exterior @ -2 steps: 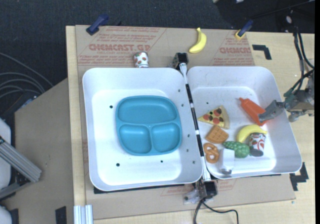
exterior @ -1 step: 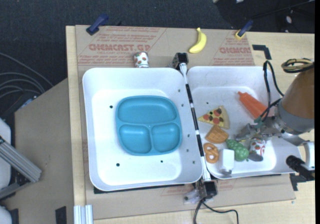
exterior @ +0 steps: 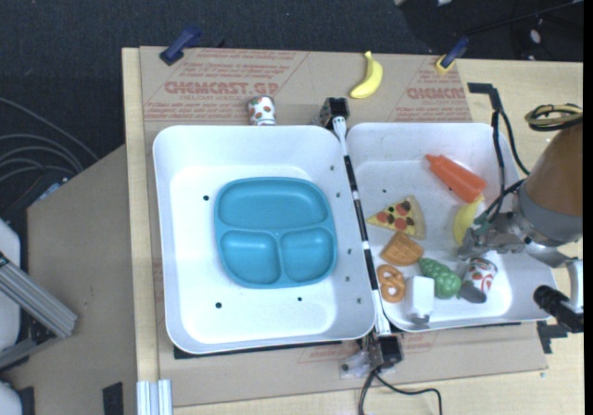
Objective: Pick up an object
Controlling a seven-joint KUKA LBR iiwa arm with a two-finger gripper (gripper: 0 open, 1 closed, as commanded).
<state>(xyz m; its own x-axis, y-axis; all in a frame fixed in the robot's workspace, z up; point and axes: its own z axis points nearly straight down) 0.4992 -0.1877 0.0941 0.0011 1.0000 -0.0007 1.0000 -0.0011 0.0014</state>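
Note:
The right bin (exterior: pixel 417 133) holds several toy foods: an orange carrot (exterior: pixel 456 176), a pizza slice (exterior: pixel 398 216), a yellow piece (exterior: pixel 465 219), an orange wedge (exterior: pixel 402 248), a pretzel (exterior: pixel 391 282), a green vegetable (exterior: pixel 439 276), a white block (exterior: pixel 422 296) and a red-and-white can (exterior: pixel 478 280). My gripper (exterior: pixel 482 242) reaches in from the right, low over the bin's right side. It sits just below the yellow piece and just above the can. The wrist hides whether anything is gripped.
The left bin (exterior: pixel 185 219) holds a blue divided plate (exterior: pixel 274 230). Behind the bins, a yellow banana (exterior: pixel 367 78) and a small patterned can (exterior: pixel 262 110) lie on the bench. A black cable (exterior: pixel 500 140) runs along the right bin's far right corner.

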